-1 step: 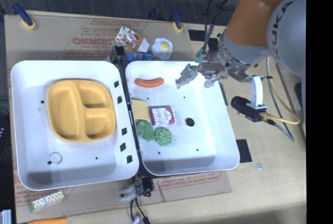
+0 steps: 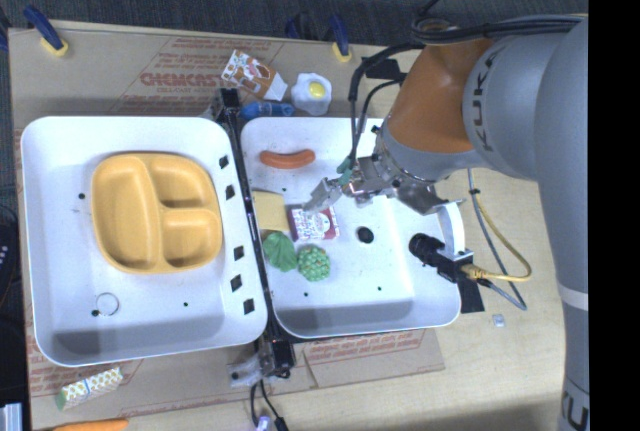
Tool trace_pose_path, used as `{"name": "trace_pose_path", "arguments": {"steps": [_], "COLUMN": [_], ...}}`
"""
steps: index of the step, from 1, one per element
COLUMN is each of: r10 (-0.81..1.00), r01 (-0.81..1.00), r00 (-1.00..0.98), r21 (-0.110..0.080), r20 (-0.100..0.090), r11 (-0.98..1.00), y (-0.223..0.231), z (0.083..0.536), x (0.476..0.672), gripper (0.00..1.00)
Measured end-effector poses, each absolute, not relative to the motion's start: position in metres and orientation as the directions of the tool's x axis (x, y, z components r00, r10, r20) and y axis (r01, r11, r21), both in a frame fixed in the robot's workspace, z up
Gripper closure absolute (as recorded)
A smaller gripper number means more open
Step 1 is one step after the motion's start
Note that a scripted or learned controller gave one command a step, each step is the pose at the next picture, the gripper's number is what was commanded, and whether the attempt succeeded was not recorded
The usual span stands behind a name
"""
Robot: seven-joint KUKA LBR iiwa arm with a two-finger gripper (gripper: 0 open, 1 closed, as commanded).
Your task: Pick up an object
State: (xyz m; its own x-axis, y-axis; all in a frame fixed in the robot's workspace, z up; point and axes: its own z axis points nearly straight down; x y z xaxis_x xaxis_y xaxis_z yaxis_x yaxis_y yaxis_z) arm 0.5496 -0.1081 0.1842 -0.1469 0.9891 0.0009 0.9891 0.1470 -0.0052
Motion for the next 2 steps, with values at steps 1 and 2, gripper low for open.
{"name": "trace_pose_path", "arguments": {"steps": [1,2], "r10": [0.98,0.979], "r01": [0.98,0.979], "r00": [-0.199,-0.204], "r21": [0.001,0.001], "r20": [-0.001,-0.003], "r11": [0.199,0.204], "y": [-0.096,-0.097], "z": [0.101,0.112], "x": [0.581,0.581], "gripper": [0.0,1.0]}}
